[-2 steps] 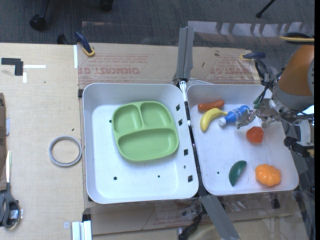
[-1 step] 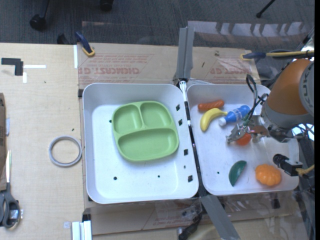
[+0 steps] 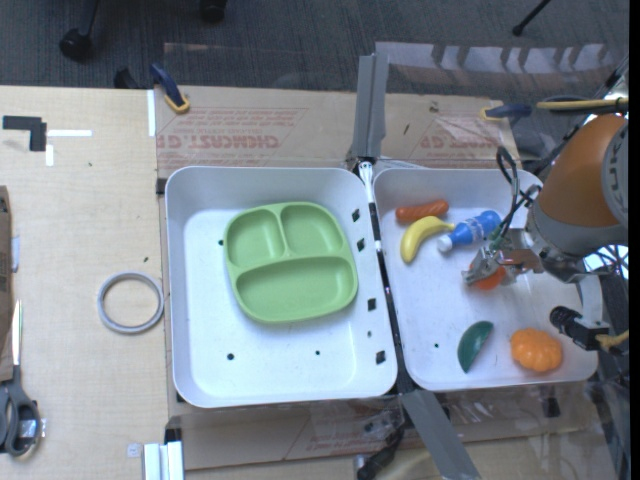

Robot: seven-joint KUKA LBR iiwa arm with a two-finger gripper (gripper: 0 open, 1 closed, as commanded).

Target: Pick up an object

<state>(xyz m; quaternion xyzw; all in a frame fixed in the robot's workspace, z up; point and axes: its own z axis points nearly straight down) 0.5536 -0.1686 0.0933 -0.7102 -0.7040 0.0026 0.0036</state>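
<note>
The arm is reaching in from the right of the frame, its jaws (image 3: 487, 266) hanging low over the middle of the right bin (image 3: 430, 358), right at a small red-orange object (image 3: 489, 280); whether the jaws are spread or pinching it cannot be told. Around them are lying a yellow banana (image 3: 421, 236), a red carrot-like piece (image 3: 421, 210), a blue bottle (image 3: 470, 230), a green leaf shape (image 3: 474, 345) and an orange fruit (image 3: 536, 351). The left bin (image 3: 200, 348) is carrying a green divided plate (image 3: 291, 262).
</note>
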